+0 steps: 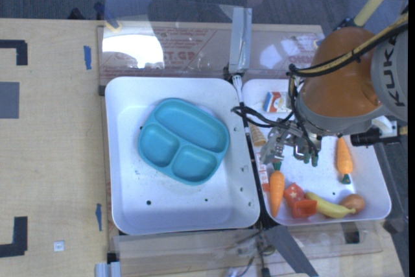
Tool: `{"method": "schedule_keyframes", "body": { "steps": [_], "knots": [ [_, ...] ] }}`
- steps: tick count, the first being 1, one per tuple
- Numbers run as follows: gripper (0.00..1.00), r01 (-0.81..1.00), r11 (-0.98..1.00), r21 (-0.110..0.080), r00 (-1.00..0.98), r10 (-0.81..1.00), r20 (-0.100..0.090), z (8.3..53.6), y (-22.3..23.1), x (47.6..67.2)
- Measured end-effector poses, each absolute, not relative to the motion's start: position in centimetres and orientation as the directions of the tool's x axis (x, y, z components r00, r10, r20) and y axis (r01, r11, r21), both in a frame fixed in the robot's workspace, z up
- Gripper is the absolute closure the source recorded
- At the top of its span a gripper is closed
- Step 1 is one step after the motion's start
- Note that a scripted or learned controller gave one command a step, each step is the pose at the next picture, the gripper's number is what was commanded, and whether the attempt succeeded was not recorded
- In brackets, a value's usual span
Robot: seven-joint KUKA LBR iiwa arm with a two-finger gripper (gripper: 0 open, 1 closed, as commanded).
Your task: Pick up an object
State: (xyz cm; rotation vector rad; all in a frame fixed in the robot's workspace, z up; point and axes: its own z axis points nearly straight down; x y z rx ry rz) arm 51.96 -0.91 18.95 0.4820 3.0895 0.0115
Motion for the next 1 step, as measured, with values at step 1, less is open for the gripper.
{"method": "schedule_keyframes", "body": {
  "steps": [1],
  "knots": [
    [1.0,-0.077,0.997,-0.001,-0.997,-0.077,-0.009,18.61,-5.84,57.47]
  ]
}}
